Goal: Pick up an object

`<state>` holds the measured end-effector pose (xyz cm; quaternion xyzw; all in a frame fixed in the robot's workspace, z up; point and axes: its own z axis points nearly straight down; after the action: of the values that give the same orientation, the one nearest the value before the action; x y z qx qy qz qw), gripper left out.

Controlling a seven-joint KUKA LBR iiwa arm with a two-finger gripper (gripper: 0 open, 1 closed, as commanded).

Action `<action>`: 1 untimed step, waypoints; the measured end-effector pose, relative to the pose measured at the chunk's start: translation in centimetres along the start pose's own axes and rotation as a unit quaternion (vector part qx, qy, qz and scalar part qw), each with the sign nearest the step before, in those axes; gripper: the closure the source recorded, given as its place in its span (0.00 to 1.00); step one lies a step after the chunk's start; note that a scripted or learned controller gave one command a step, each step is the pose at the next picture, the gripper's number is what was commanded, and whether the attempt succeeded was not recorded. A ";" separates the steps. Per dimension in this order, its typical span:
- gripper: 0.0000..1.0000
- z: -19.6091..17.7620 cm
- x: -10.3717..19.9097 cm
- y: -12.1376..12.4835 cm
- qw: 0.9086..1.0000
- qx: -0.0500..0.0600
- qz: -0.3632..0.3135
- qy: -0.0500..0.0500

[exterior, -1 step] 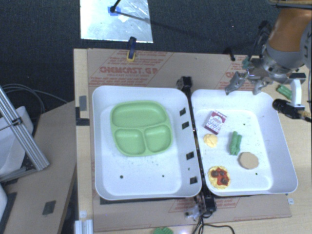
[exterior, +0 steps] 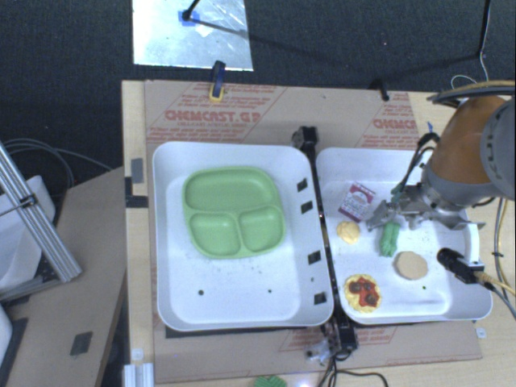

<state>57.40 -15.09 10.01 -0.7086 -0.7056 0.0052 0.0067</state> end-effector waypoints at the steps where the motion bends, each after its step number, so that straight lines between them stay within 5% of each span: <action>1: 1.00 -1.9 0.2 0.7 1.000 -0.011 -0.003 -0.001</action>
<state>58.16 -14.88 11.93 -0.7066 -0.7076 -0.0012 -0.0018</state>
